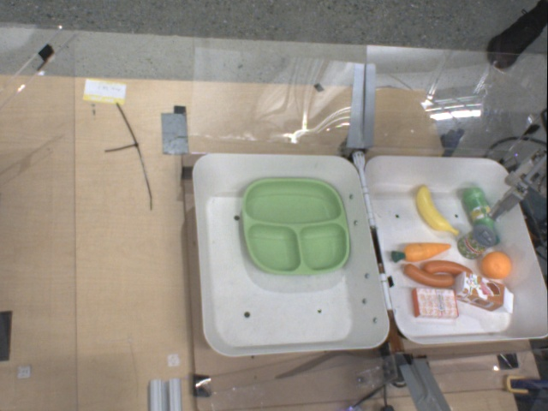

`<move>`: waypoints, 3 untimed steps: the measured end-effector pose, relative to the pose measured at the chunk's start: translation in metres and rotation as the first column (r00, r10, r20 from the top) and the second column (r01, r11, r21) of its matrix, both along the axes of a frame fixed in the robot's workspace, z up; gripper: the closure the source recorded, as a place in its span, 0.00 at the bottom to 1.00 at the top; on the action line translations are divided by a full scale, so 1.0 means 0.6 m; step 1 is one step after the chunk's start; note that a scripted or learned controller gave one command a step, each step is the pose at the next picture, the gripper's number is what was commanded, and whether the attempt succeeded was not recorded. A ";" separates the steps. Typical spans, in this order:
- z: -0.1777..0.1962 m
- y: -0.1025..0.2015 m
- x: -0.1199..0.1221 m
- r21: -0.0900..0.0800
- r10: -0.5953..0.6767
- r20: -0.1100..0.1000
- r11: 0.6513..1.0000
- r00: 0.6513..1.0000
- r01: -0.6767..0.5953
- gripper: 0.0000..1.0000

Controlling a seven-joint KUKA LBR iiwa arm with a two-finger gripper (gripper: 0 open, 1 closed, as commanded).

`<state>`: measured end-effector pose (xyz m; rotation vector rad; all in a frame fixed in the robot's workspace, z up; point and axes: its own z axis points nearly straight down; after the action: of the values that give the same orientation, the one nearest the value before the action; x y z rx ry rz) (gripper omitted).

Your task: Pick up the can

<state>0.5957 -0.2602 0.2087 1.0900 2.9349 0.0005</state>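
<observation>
Camera view: the can [473, 244] lies in the right bin [390, 197], toward its 3 o'clock side. It appears as a small silvery cylinder seen near end-on, touching or just beside the base of a green bottle [478, 209] at its 12 o'clock and an orange [496, 265] at its 4 o'clock. I judge it stiff, light, smooth and a bit slippery; the curved wall is the place to take hold, across the narrow width, though the crowding neighbours leave little room for fingers.

The end effector [522, 188] sits at the bin's 2 o'clock edge, near the bottle; whether it is apart or together I cannot tell.

Also in the right bin: a banana [434, 211] at 11 o'clock of the can, a carrot [424, 252] and sausage [437, 271] at 9 o'clock, a red-and-white box [436, 302] at 7 o'clock, and a small carton [480, 292] at 6 o'clock.

The left bin [214, 255] holds a green divided plate [295, 226], its compartments bare. Both bins rest on the counter [86, 255].
</observation>
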 end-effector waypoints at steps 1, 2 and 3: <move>-0.195 0.050 0.093 0.000 -0.047 -0.007 0.999 0.999 0.047 0.00; -0.150 0.005 0.049 0.009 -0.703 -0.003 0.711 0.711 0.703 0.00; -0.189 0.059 -0.075 0.006 -0.880 -0.007 0.475 0.475 0.880 0.00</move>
<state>0.5507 -0.2249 0.0955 2.4451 1.9666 0.0031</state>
